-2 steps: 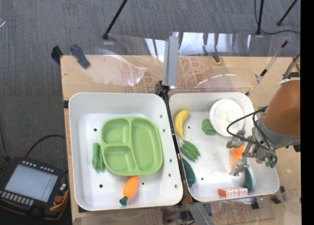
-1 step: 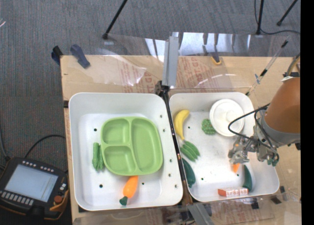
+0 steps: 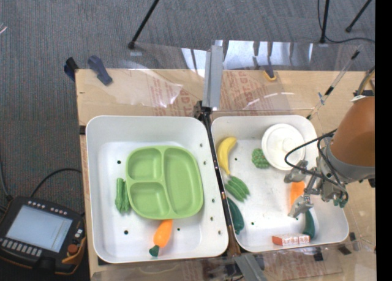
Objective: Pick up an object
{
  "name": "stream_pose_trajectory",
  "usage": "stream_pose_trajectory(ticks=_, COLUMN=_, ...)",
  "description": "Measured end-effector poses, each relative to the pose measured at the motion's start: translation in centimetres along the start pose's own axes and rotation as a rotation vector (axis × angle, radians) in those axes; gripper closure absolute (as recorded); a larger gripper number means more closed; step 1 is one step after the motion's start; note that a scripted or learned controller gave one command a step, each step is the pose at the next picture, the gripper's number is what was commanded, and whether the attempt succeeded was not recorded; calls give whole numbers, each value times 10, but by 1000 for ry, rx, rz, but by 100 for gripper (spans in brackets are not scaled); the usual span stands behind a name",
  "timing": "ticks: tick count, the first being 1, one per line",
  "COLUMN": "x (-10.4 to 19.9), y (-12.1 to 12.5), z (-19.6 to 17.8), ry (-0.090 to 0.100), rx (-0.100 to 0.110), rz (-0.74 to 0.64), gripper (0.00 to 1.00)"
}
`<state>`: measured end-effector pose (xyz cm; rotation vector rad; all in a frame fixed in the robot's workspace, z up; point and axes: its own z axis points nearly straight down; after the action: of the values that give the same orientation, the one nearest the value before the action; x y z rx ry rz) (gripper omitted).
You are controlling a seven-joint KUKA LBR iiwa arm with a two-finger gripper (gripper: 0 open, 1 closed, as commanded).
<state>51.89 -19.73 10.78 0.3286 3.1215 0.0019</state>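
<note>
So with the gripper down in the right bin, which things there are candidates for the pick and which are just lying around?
In play:
gripper
orange carrot beside its fingers
dark green vegetable just below it

Lying about:
white plate
banana
pea pods
left bin with green divided tray and second carrot

— What sits in the 2 shallow white bins?
— Left bin (image 3: 98, 151): a green 3-compartment plastic tray (image 3: 164, 182), an orange toy carrot (image 3: 162, 236) near it. Right bin (image 3: 245, 125): a yellow toy banana (image 3: 226, 151), a white round plate (image 3: 283, 146), and the gripper (image 3: 304, 202) over an orange piece (image 3: 296, 193).
</note>
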Motion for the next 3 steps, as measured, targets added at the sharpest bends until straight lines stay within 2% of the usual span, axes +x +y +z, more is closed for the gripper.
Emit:
stream_pose_trajectory(ticks=1, x=-13, y=35, z=22, ry=4, rx=-1, rz=25, gripper=0)
stream_pose_trajectory(ticks=2, x=-15, y=36, z=11, ry=0, rx=-1, rz=21, gripper=100)
stream_pose_trajectory(ticks=3, x=42, y=-10, z=21, ry=5, rx=-2, rz=-383, gripper=100)
